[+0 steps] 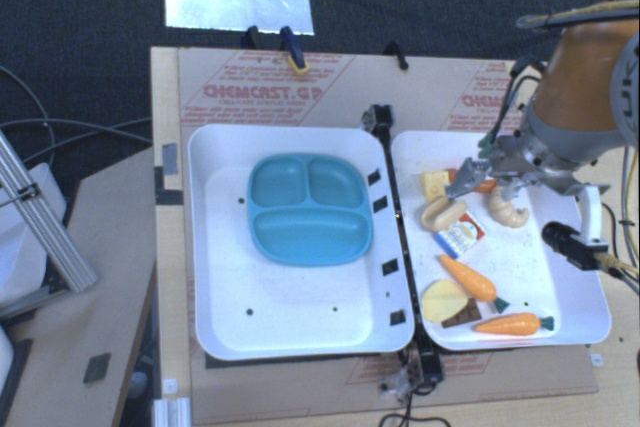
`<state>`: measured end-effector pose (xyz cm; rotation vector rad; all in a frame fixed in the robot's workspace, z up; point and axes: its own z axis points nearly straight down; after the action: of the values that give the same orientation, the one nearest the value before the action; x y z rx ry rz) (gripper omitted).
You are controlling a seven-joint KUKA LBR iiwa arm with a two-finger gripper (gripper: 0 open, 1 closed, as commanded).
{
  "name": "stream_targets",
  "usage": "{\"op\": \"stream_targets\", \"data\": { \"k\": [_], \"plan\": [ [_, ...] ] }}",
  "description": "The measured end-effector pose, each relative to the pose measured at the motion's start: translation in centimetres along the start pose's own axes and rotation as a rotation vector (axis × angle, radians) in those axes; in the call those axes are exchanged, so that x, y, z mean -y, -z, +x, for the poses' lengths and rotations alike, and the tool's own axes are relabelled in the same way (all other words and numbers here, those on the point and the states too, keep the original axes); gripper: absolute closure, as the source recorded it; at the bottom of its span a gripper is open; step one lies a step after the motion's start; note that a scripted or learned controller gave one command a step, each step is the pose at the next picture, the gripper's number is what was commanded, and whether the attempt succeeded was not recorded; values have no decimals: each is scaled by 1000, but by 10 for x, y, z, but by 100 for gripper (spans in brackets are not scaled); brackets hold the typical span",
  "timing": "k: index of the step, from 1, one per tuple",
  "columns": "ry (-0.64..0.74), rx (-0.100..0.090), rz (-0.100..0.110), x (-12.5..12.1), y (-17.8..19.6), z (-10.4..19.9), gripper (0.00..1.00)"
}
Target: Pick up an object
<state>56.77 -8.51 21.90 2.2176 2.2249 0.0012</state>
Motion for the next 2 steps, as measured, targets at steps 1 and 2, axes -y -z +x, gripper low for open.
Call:
{"op": "stream_targets", "data": {
  "k": [1, 2],
  "plan": [
    [0, 0, 7, -50, -127, -16, 0],
    [0, 1, -4, -52, -109, -16, 100]
  ]
}}
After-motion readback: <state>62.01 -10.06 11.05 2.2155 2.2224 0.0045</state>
